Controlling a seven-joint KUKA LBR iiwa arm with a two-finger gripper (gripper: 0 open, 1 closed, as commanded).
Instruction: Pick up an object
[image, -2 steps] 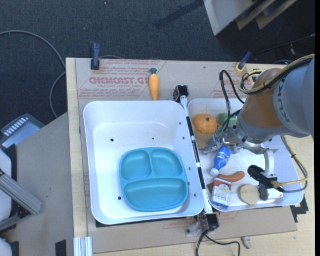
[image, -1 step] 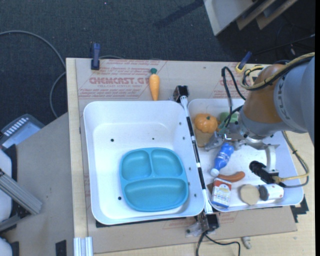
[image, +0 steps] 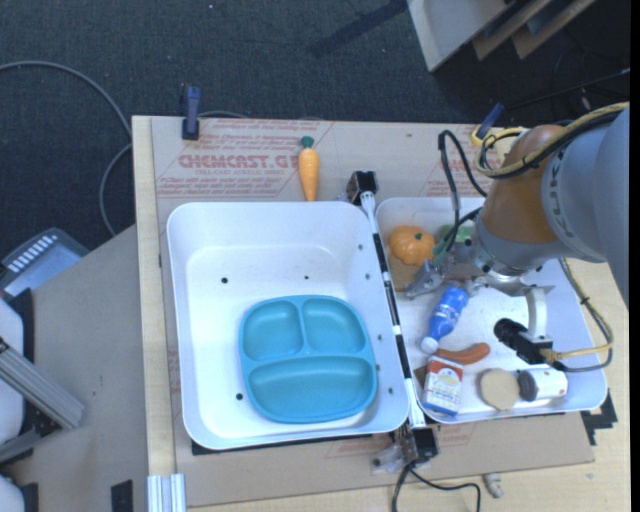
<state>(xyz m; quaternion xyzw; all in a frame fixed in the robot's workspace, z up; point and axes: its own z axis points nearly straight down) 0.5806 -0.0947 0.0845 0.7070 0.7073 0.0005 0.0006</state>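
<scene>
My gripper (image: 428, 280) reaches down into the right bin (image: 590, 395) near its left wall. It sits just below an orange fruit (image: 410, 243) and just above the top of a blue bottle (image: 446, 311). Nothing can be seen held in it. Lower in the same bin lie a reddish sausage (image: 467, 353), a small carton (image: 443, 388), a beige round piece (image: 496, 388) and a white cylinder (image: 546, 383). The grey arm with its orange band (image: 520, 200) hides the bin's upper right part.
The left bin (image: 200, 240) holds a blue divided plate (image: 307, 357). A toy carrot (image: 309, 170) lies on the bench behind the bins, with a blue clip (image: 190, 110) at the bench's far left corner. A black clamp (image: 361, 184) sits where the bins meet.
</scene>
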